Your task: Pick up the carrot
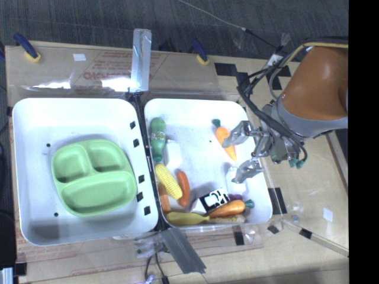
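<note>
You see the end effector (242, 151) over the right-hand part of the right bin (195, 108), with its two fingers spread wide apart, one at the upper side and one at the lower. Nothing sits between the fingers.

The carrot (224, 138) lies in the right bin near its upper right corner, green top pointing toward the far wall and orange tip pointing toward the near wall. It rests just beside the upper finger (237, 135); whether the two touch cannot be told at this slant.

Note the other contents of the right bin: a green bottle-like item (157, 136) along the left wall, a corn cob (167, 180) below it, a red-orange sausage-shaped piece (184, 188) beside the corn, and a black-and-white tag (214, 200) near the front wall. The markings on that tag are too small to read. A second orange vegetable (227, 207) lies along the front wall.

The left bin (23, 158) holds a green divided plate (93, 175). Red printing on the cardboard (106, 70) behind the bins is blurred and unreadable.
</note>
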